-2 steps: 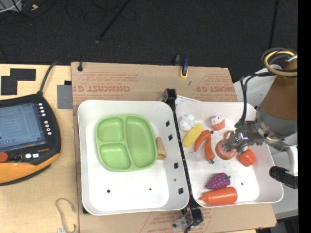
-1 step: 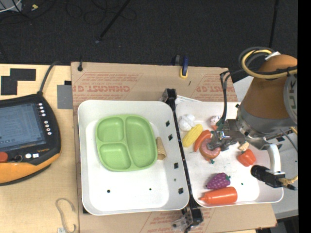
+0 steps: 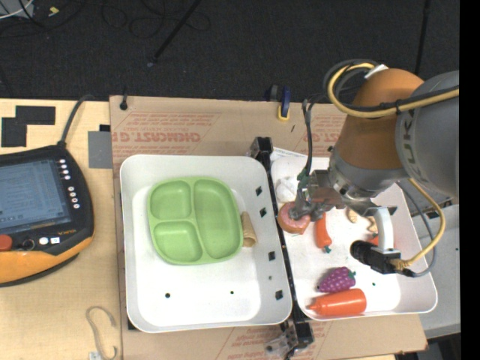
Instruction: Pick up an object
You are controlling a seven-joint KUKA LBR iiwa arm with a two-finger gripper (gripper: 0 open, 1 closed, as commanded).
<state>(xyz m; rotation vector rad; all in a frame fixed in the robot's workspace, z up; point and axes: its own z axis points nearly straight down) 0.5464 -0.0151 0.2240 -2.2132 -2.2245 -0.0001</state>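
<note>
The gripper [image 3: 304, 210] hangs low in the right white bin [image 3: 420, 295], directly over a round pink doughnut-like toy [image 3: 291, 220] by the bin's left wall; its grip state cannot be told.

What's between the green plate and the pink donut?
In the camera view, a small tan cork-like piece lies beside the green plate, then come the bins' black-clipped edges before the pink donut.
</note>
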